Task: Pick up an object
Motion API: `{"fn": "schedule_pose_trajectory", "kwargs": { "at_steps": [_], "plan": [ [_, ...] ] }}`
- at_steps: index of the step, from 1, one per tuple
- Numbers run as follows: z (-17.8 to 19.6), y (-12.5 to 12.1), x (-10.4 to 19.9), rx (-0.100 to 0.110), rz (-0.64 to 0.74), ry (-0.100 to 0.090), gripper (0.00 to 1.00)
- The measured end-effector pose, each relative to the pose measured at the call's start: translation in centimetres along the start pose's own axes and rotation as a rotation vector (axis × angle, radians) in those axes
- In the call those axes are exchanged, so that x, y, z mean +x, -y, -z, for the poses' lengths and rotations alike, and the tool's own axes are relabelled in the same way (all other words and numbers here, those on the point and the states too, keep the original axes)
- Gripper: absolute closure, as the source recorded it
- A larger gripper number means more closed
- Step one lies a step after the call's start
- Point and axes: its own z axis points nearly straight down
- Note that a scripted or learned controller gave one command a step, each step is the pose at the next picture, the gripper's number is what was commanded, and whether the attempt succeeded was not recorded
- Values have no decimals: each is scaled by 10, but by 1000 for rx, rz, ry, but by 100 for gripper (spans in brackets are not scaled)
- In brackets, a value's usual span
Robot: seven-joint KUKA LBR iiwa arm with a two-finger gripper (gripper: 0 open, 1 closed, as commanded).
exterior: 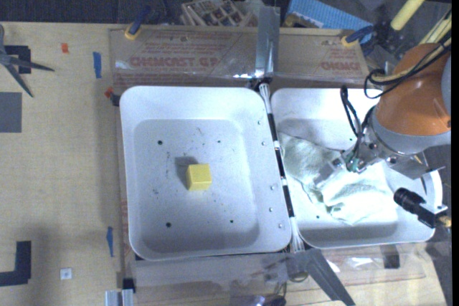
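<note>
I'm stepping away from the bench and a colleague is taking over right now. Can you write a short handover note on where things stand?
Gripper: low in the right bin, over the crumpled pale cloth; whether the jaws are open or shut cannot be told.
Things: cloth lies in the right bin; a yellow block sits alone near the middle of the left bin.
Done: nothing visibly lifted.
Left: secure a grasp, probably on the cloth, and raise it clear of the bin.

Faint red lettering runs across the clear panel (188,61) behind the bins, too blurred to read.
</note>
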Motion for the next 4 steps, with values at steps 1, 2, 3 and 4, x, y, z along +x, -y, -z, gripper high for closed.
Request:
{"fn": "schedule_pose_trajectory", "kwargs": {
  "at_steps": [1, 2, 3, 4],
  "plan": [
    [10, 2, -5, -4, -11, 3, 100],
    [26, -19, 68, -2, -455, 2, 100],
    [38, -15, 92, 2, -361, 0, 100],
    [25, -34, 156, 4, -560, -1, 100]
  ]
}}
